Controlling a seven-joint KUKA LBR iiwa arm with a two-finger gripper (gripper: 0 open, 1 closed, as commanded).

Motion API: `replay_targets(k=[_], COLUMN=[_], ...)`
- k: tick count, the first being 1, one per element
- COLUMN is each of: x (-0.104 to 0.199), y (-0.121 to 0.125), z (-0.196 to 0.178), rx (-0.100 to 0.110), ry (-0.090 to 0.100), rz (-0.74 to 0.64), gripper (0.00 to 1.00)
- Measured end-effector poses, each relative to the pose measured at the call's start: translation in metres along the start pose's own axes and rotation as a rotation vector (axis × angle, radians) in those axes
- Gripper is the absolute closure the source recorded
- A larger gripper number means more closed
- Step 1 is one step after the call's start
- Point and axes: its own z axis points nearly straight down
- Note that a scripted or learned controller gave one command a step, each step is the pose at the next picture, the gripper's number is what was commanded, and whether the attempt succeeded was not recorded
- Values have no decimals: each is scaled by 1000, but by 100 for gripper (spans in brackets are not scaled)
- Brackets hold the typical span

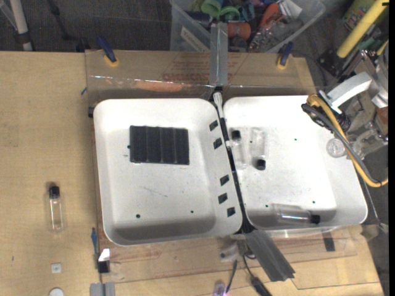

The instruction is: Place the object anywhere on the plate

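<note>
Metal and cabling are crowding the hand (363, 135), which is hovering over the outer rim of the right-hand shallow white plastic bin (290, 184); whether it is released or clenched I cannot tell. Nearest the hand, inside that bin, a clear cylindrical vial with a black cap (257, 147) is lying on the smooth floor. Just beyond it from the hand, a second clear capped vial (234, 145) is resting against the dividing wall. A third clear vial (295, 213) is lying along the front wall. Well away from the hand, in the left-hand white bin (117, 214), the black ribbed rectangular plate (159, 145) is lying flat, carrying nothing. Farthest off, another clear vial (55, 209) is lying on the wooden table (37, 116).
</note>
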Motion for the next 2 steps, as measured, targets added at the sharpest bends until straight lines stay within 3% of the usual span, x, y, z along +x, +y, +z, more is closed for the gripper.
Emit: replay_targets(k=[1, 2], x=[67, 45], y=[53, 27], z=[0, 0], rx=[-1, 2], ry=[1, -3], rz=[-1, -157], gripper=[100, 100])
